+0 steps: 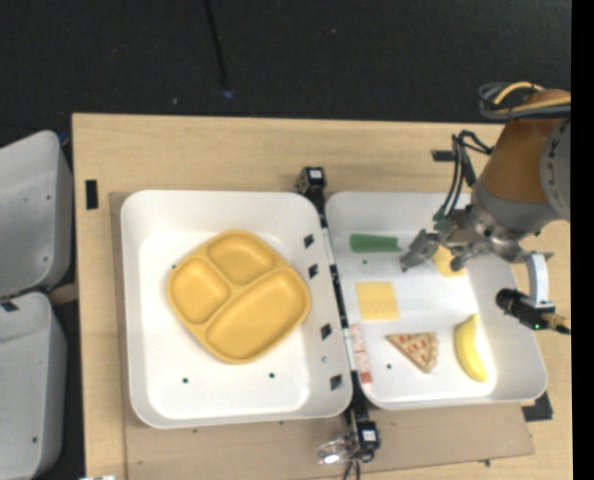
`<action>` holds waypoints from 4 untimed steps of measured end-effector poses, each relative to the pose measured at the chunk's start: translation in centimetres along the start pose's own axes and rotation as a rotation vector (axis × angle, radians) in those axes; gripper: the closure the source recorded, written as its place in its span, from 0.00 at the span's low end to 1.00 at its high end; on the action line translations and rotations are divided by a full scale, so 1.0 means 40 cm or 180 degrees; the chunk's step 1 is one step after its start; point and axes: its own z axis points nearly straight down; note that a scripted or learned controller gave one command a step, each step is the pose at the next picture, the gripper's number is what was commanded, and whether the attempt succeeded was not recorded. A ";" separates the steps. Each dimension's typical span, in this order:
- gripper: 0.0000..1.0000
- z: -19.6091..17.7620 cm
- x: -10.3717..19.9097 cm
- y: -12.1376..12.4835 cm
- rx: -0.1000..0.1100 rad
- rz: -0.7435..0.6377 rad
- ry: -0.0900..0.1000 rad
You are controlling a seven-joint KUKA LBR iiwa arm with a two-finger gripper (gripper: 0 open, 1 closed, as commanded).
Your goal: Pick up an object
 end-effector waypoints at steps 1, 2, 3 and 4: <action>0.00 0.121 -0.002 -0.001 -0.0002 0.0010 0.0000; 1.00 0.085 -0.006 0.003 -0.0023 0.0022 -0.0005; 1.00 -0.065 0.004 0.022 -0.0030 -0.0015 -0.0003; 1.00 -0.221 -0.013 0.036 -0.0033 -0.0014 -0.0006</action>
